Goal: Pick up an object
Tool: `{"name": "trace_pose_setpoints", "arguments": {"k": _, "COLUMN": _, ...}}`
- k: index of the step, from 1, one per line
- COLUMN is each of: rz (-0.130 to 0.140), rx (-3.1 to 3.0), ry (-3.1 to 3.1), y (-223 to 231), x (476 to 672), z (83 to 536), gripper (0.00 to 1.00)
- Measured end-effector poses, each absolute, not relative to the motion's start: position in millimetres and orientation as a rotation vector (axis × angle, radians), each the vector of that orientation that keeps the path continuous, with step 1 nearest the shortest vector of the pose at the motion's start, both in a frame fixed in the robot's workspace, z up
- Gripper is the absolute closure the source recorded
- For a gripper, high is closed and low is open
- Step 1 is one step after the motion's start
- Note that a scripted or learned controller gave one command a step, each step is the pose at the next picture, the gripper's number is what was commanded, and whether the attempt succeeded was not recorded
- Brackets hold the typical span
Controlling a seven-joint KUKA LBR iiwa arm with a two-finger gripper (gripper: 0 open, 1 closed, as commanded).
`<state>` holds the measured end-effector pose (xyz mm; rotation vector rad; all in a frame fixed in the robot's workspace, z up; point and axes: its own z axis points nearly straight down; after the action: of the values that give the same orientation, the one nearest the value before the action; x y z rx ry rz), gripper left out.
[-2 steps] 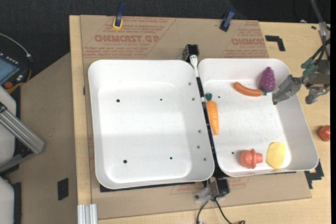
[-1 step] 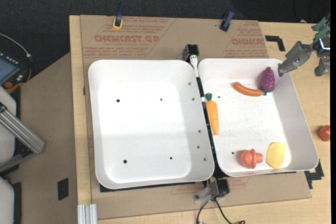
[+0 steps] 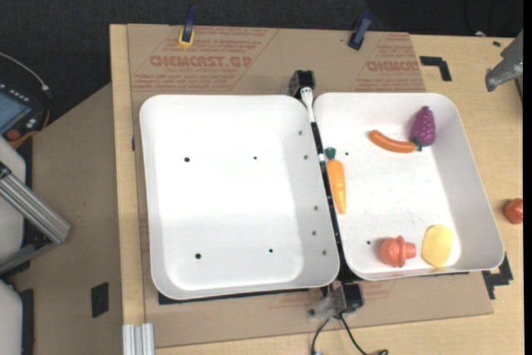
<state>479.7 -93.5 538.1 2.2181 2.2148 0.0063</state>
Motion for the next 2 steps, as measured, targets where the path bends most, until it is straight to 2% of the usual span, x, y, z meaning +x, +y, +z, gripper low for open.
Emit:
{"name": "trace_pose_setpoints", "arguments": {"k": 1, "rz": -0.012, "rx": 2.230, "ry": 2.228, "y": -81, "x": 478.3, "z": 324, "gripper": 0.00}}
{"name": "trace_pose_setpoints", "arguments": {"k": 2, "rz": 0.002, "rx": 2.220, "ry": 2.216, "y": -130, "x": 482.0, "z": 387, "gripper": 0.00}}
